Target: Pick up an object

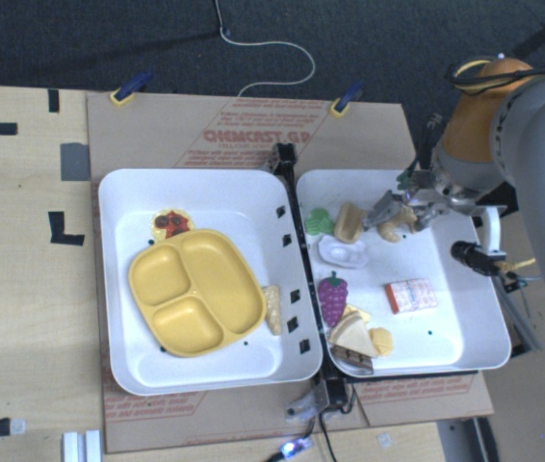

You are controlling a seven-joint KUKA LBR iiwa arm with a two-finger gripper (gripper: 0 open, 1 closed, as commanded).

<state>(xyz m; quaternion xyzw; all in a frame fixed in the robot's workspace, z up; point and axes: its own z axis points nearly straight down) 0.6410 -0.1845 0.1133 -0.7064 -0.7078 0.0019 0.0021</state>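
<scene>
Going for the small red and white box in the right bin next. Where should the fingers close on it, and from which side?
Come straight down on the red and white box. It lies flat on the right bin floor with bare floor all around, so probably close across its shorter sides, at the middle. The gripper is further back in the bin, near the tan piece.

a white cable [263, 46] is snaking across the dark floor, and cardboard [253, 138] held by blue-and-yellow clamps [130, 88] is lying under two white bins [118, 287].
</scene>
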